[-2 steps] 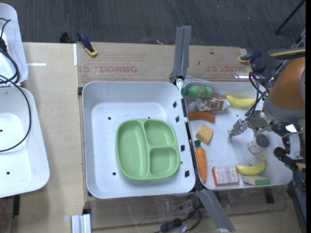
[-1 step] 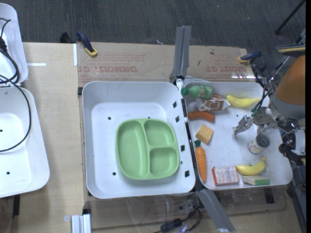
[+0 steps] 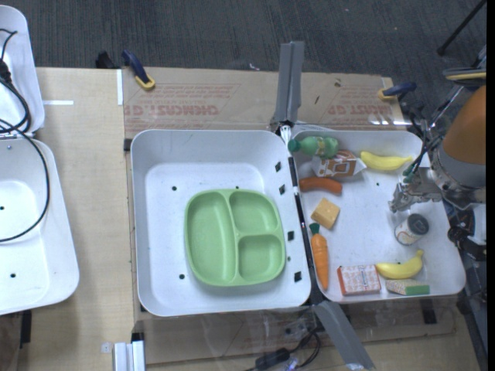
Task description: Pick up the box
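- My bench: pale wood-coloured top; a brown cardboard sheet with reversed red lettering lies flat along its far side.
- Two blue clamps on the cardboard: one at its far left corner, one at its far right corner.
- Left white bin and right white bin sit directly on the bench, side by side, touching along their inner walls.
- A grey upright post stands at the far end of the seam between the bins.

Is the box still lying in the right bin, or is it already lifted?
Lying in the bin. The box rests flat on the right bin floor near its front wall; the gripper is apart from it.
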`<state>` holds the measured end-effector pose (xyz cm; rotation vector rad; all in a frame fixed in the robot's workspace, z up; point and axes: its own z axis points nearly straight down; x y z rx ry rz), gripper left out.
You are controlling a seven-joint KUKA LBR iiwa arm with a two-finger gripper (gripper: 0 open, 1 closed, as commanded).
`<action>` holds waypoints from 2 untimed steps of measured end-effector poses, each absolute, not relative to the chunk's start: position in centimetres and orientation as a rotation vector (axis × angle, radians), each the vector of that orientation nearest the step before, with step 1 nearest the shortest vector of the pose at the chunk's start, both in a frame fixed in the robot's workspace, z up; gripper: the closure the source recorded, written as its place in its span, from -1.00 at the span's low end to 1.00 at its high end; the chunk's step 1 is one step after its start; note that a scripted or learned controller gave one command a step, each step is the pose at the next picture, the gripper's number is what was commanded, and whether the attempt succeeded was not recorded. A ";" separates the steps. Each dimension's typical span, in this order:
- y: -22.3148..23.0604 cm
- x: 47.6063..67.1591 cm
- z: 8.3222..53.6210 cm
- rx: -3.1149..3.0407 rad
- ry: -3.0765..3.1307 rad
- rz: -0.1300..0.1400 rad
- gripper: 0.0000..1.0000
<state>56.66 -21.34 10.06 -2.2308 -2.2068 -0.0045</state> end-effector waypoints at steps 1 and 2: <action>-21.1 56.7 10.0 -2.226 -2.206 -0.007 -1.00; -21.1 55.1 9.3 -2.216 -2.220 -0.011 -1.00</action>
